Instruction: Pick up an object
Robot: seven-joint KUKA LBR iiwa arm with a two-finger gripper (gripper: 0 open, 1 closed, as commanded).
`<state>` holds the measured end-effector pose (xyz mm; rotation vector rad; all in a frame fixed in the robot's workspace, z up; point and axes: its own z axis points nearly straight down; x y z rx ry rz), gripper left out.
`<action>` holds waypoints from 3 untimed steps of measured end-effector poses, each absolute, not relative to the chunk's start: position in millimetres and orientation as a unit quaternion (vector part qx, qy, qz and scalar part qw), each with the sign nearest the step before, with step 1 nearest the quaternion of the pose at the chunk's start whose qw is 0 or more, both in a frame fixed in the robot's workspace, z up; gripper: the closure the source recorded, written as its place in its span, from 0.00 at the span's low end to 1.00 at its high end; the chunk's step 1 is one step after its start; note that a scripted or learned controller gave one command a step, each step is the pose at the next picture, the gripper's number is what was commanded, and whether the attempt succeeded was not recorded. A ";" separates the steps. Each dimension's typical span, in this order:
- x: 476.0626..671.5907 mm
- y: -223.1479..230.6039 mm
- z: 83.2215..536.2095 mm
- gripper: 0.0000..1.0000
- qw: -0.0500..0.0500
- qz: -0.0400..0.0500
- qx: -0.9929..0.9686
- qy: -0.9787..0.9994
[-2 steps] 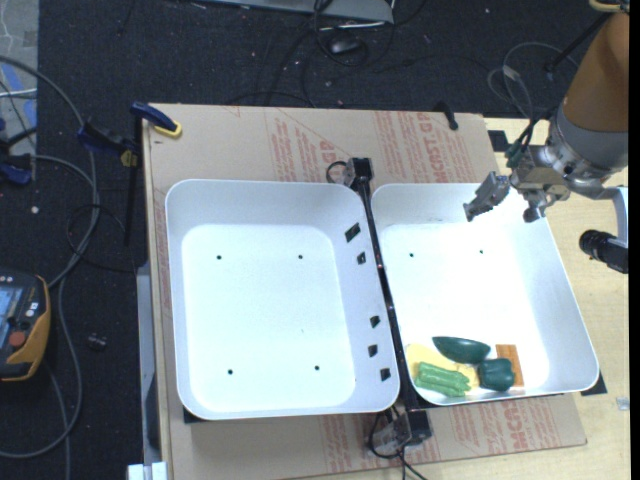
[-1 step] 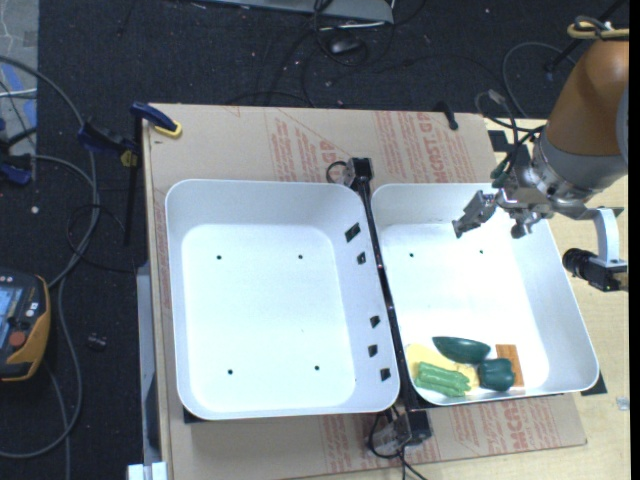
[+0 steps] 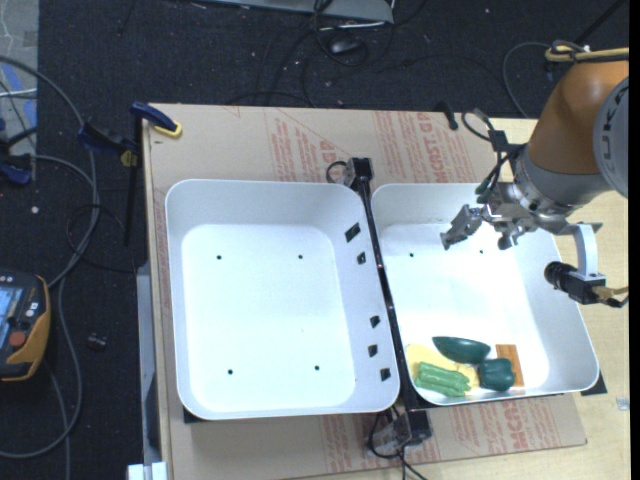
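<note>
Green objects (image 3: 462,365) at right bin's (image 3: 560,318) near edge, well apart from open, empty fingers (image 3: 482,227)

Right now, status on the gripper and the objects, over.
Gripper open, above right bin's far end, holding nothing. Green objects clustered at near edge, untouched. Nothing between them.

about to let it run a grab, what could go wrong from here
1. The objects lie packed together in the right bin's near corner, so closing on one may nudge the others.
2. They sit close to the bin wall, which the gripper might strike coming down.
</note>
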<state>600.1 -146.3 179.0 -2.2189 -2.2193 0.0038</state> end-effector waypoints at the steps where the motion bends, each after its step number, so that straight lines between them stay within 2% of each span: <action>1: 593.0 -141.1 118.9 0.00 0.002 0.002 -0.707 -0.707; 2: 594.7 -141.5 132.3 1.00 0.000 0.000 -0.707 -0.707; 3: 596.0 -142.8 174.1 1.00 -0.001 -0.001 -0.707 -0.707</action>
